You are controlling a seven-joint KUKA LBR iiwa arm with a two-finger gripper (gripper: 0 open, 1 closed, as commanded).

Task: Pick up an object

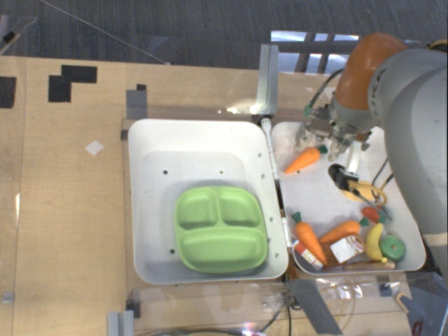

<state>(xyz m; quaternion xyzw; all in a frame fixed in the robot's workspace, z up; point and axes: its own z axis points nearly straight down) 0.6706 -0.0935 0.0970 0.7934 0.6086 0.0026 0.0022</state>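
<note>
— Where's the gripper (323,140)?

— Up at twelve o'clock in the right bin (413,247), just above a toy carrot (303,160). Gripping or loose? Can't tell.

— And the left bin (150,187)?

— Green divided plate (220,229), toward six o'clock.

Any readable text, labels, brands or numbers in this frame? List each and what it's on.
None readable.
The small white packet in the right bin has a red patch, with any print too small and blurred to read.
The green tray, the carrots and the arm show no lettering.
</note>
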